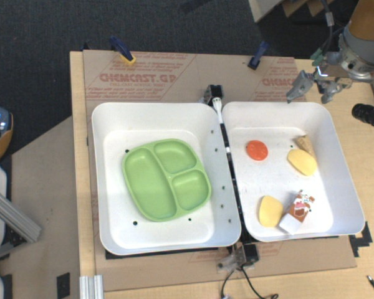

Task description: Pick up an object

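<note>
The right bin (pixel 336 142) holds an orange-red round disc (pixel 257 150), a yellow oval piece (pixel 302 162), a small tan wedge (pixel 304 144) just above it, a second yellow piece (pixel 270 211) near the front, and a small red-and-white box (pixel 298 208) beside it. My gripper (pixel 313 86) hangs at the bin's far right rim, above and behind all of these. Its two fingers are spread apart with nothing between them.
The left bin (pixel 106 167) bears a green three-compartment tray (pixel 166 179). Blue clamps (pixel 123 50) (pixel 257 55) sit on the cardboard's back edge. A black hinge strip (pixel 225 143) runs between the bins. The arm's wrist (pixel 361 45) stands at the upper right.
</note>
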`<action>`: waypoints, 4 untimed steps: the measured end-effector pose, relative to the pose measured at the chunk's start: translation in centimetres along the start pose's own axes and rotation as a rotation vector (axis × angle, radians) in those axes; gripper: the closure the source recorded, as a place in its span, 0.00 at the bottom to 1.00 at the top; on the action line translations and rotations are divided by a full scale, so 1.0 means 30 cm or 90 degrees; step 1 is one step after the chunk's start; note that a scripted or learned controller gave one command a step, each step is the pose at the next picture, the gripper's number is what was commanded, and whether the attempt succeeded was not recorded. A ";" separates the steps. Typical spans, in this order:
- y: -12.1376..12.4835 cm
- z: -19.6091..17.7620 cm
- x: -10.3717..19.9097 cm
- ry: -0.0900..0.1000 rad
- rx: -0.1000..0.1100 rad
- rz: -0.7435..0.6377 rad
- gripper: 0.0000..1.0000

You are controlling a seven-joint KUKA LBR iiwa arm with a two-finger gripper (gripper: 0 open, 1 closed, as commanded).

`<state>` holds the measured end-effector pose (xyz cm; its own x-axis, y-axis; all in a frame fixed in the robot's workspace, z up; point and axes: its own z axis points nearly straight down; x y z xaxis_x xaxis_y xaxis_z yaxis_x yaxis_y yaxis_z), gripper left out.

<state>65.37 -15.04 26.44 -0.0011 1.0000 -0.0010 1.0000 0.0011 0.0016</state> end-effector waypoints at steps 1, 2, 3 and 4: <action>0.000 0.000 0.000 0.000 0.000 0.000 0.00; 0.000 0.000 0.000 0.000 0.000 0.000 0.00; 0.000 0.000 0.000 0.000 0.000 0.000 0.00; 0.040 0.184 -0.224 0.000 0.001 0.003 0.00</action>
<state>66.59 -21.78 20.92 0.0044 1.0000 -0.0015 1.0000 -0.0044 -0.0002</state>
